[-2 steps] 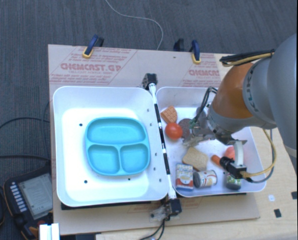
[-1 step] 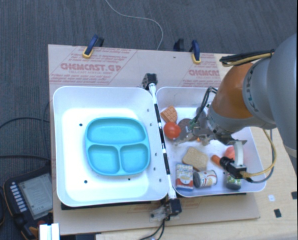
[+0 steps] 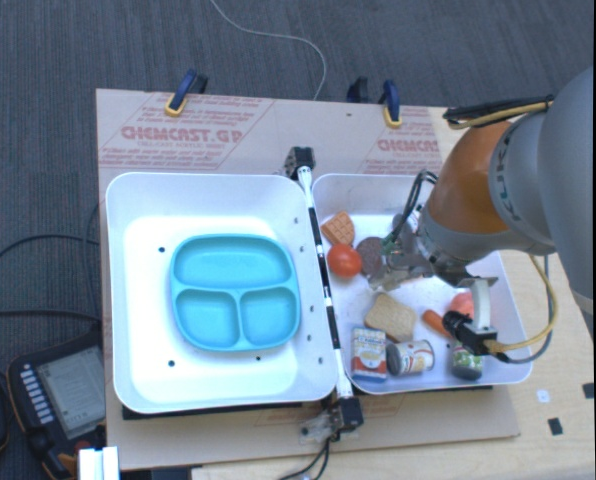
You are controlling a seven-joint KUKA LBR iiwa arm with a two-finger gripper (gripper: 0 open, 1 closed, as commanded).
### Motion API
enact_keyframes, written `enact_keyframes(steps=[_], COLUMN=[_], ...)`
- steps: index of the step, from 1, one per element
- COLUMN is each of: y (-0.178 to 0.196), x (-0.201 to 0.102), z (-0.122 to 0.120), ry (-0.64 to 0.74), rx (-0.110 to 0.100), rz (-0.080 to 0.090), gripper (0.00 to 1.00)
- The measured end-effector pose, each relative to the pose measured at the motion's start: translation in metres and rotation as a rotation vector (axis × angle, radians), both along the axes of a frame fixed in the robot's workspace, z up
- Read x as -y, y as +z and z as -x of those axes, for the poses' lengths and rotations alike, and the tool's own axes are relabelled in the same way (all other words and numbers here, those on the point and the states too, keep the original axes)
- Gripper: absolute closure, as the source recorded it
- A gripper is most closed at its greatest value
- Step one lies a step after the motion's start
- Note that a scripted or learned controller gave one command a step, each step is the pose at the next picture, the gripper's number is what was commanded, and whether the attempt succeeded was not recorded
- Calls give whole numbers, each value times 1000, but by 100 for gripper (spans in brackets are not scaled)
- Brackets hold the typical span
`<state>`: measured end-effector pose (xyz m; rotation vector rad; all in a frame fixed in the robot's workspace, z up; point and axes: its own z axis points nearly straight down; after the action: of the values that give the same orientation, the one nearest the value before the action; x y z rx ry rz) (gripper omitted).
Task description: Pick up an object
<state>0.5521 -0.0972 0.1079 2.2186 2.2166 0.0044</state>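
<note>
Left bin point(image 3: 138, 198): holds one blue divided tray point(image 3: 236, 292), set near the middle, with bare white floor on all four sides and widest room along the left wall.

Divider between the bins: a red ball point(image 3: 344, 260) lies just beside it in the right bin point(image 3: 513, 343), with an orange wedge-shaped piece point(image 3: 339, 229) close above it.

Right bin, near edge: a small carton point(image 3: 368, 354) and a can on its side point(image 3: 411, 357) lie side by side against the front wall; a tan bread-like piece point(image 3: 390, 316) sits just behind them. Little free floor here.

Right bin, centre: the gripper point(image 3: 390, 264) is low over the bin floor, near the red ball. Its spread cannot be told; nothing is visibly held.

Right corner: an orange carrot-like piece point(image 3: 435, 320) and a dark round object point(image 3: 466, 365), crowded by the arm.
</note>
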Motion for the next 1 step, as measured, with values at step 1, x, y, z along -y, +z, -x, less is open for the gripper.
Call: enact_keyframes(steps=[1], y=[0], x=[0], z=[0], ry=[0], rx=[0], rz=[0], gripper=[0])
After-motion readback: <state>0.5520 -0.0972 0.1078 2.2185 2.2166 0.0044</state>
